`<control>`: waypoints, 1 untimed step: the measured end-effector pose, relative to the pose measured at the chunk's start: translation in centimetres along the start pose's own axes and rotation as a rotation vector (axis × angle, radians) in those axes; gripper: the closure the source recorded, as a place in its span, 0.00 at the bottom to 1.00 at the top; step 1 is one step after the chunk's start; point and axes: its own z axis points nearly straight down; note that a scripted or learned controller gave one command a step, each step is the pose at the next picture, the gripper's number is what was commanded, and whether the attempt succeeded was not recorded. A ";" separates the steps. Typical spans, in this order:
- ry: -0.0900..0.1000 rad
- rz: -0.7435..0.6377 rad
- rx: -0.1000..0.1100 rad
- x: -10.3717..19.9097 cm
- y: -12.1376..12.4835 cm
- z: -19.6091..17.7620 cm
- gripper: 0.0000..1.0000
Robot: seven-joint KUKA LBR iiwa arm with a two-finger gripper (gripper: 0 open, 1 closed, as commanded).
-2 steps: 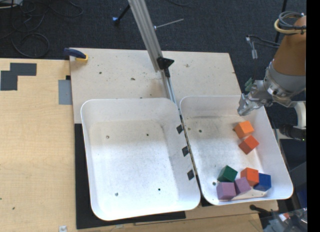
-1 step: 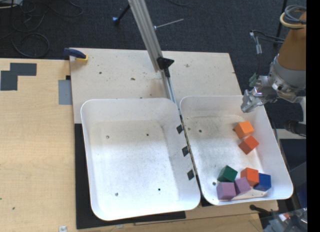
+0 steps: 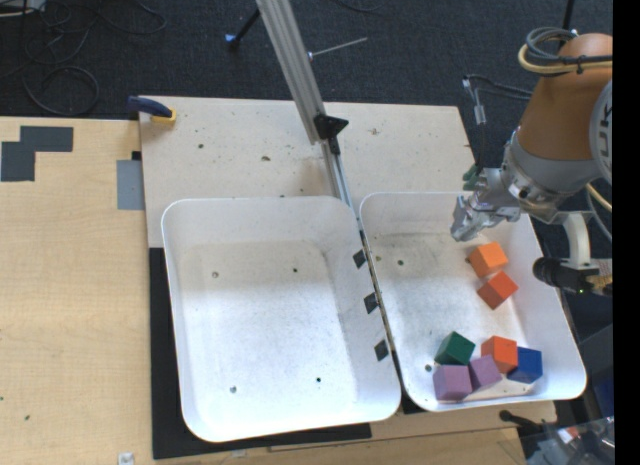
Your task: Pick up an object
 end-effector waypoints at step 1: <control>0.000 0.000 -0.001 4.8 -2.1 -0.1 1.00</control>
